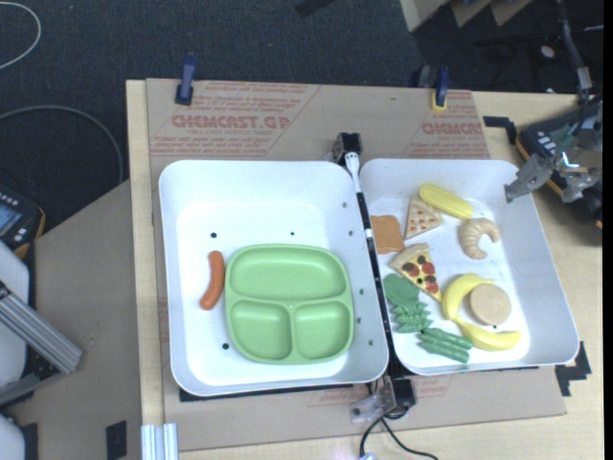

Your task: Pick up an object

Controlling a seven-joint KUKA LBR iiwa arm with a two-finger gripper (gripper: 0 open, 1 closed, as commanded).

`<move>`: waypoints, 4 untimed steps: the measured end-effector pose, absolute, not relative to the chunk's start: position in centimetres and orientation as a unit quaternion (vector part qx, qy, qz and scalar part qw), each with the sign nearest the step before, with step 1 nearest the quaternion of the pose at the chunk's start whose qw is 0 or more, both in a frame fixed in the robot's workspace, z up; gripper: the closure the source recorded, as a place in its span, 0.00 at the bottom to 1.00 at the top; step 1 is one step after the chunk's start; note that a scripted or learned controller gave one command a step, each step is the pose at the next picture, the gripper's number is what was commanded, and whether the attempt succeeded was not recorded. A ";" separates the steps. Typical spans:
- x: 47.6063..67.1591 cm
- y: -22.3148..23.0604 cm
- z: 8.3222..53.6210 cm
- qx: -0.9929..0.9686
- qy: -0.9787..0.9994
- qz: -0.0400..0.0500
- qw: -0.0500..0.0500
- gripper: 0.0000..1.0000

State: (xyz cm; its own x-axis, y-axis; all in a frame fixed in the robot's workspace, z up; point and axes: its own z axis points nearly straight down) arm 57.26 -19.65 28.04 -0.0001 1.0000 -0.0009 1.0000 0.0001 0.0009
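Camera view: claw [525, 182] hangs at the right bin's [548, 257] upper edge, its state unclear. Croissant [478, 235] lies just below-left, corn [445, 200] and banana [479, 326] nearby.

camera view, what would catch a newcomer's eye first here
The big green divided plate in the left bin stands out first, with an orange sausage lying alone beside it. The right bin is crowded with toy food: pizza slices, a croissant, a banana curled round a tan disc and green vegetables. The claw sits at the far right edge, off that bin.
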 end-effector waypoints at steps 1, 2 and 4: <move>52.0 -17.1 17.5 0.707 0.707 -0.003 -0.007 0.00; 48.5 -10.7 9.6 0.707 0.707 0.002 0.003 0.00; 50.2 -4.9 18.9 0.705 0.709 0.003 0.003 1.00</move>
